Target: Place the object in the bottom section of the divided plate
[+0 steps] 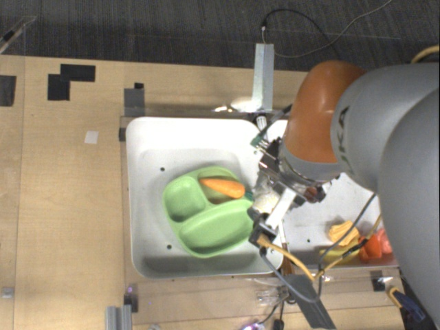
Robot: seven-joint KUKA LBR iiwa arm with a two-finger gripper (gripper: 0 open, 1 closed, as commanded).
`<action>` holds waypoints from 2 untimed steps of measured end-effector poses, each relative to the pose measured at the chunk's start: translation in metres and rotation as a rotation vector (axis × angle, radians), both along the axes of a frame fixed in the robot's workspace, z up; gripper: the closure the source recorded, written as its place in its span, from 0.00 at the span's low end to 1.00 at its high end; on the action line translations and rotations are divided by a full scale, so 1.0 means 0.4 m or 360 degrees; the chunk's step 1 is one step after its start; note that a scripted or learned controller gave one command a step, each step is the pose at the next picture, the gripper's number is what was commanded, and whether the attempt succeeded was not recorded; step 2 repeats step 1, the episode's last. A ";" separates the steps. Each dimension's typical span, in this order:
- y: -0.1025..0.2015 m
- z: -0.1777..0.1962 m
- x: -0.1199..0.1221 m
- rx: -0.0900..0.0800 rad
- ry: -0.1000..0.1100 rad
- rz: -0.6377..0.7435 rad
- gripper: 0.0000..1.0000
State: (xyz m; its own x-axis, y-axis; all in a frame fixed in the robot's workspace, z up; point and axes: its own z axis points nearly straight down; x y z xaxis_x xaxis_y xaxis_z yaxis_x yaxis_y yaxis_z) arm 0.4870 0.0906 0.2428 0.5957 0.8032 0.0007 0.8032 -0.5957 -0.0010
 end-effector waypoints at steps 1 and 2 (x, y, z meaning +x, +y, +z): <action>0.000 0.000 0.000 0.0000 -0.0001 0.0000 0.00; 0.000 0.000 0.000 0.0000 -0.0001 0.0000 0.00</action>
